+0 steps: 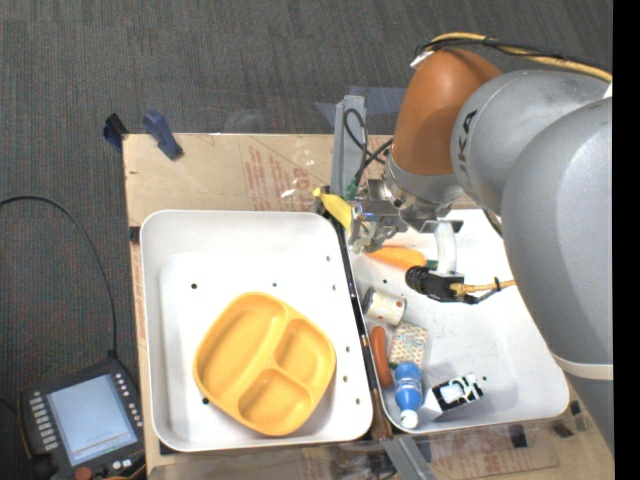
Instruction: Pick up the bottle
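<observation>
**Arm.** The arm (520, 148) enters from 3 o'clock and hangs over the right bin (520, 368). The gripper (372, 226) sits at the 11 o'clock corner of that bin, close to the wall it shares with the left bin (200, 248). From this viewpoint it cannot be told whether the gripper is open or closed, and nothing can be seen held in it.

**Bottle.** The bottle (406, 386) is blue with a white cap (408, 418). It lies on its side at 7 o'clock in the right bin, near the shared wall, with the cap pointing to 6 o'clock. It is well apart from the gripper.

**Right bin, other contents.**
- An orange item (398, 258) lies at 11 o'clock, just beside the gripper on its 5 o'clock side.
- A white cup (385, 308) lies tipped over at 9 o'clock.
- A red sausage (380, 356) lies along the shared wall at 8 o'clock.
- A patterned packet (408, 348) lies just beside the sausage, at 12 o'clock from the bottle.
- A black-and-white item (458, 393) lies at 6 o'clock, near the bottle on its 3 o'clock side.

**Left bin.** A yellow divided plate (265, 363) rests flat on the floor, toward 6 o'clock.

**Surroundings.** A yellow item (335, 208) sits at the top of the shared wall, at 10 o'clock from the gripper. Both bins rest on cardboard (230, 173). A pendant (85, 423) lies on the floor at 8 o'clock from the left bin.
</observation>
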`<state>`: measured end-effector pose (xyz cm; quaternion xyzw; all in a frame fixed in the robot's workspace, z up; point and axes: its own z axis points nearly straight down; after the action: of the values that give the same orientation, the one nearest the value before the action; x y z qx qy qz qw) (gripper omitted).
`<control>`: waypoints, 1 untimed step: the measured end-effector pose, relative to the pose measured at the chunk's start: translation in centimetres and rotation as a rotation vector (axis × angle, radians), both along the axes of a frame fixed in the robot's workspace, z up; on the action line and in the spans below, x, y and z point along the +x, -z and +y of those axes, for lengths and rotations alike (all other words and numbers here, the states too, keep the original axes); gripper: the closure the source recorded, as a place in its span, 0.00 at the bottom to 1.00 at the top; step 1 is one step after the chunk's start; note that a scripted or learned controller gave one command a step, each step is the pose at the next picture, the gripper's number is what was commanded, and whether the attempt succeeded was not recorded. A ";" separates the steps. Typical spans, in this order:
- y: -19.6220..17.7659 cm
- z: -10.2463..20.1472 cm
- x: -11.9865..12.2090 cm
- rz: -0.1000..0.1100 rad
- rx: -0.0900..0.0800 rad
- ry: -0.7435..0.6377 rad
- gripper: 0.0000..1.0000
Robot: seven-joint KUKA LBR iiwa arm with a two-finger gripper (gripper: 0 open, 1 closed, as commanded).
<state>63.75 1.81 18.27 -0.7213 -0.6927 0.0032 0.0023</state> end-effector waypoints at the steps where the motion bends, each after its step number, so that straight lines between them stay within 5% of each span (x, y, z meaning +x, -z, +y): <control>1: 0.0 -0.7 -2.8 0.001 0.005 -0.404 1.00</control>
<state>60.91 1.11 18.31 -0.5678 -0.8232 0.0024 0.0038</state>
